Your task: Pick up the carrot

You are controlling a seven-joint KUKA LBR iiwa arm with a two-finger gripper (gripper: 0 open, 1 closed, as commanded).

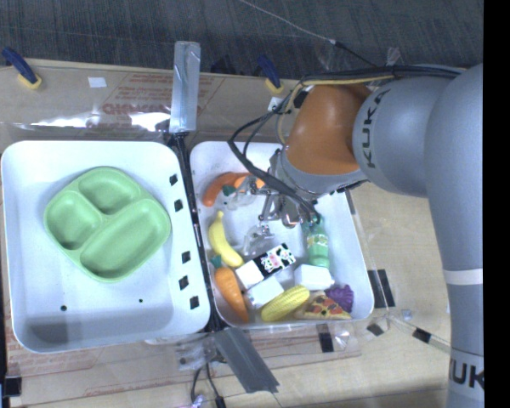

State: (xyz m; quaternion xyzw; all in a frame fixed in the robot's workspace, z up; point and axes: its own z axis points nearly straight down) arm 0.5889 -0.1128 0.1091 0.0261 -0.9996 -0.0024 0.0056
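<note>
Looming over the right bin (357, 253), our gripper (276, 215) hid its state from us, while the carrot (229, 287), near the front-left corner beside a banana (222, 243), looked light, stiff, slick, best pinched mid-body.

Even, moderately bright overhead light falls across both bins. The left bin (34, 228) reads near-white and slightly washed out, with a soft grey shadow along its lower wall. Glare streaks the clear plastic sheet (93, 113) behind the bins and the metal strip (185, 83) between them. The arm (425, 134) casts a diffuse shadow into the right bin (357, 253). Resolution is low; small toys look soft-edged and grainy. The dark floor (110, 11) shows little detail.
</note>
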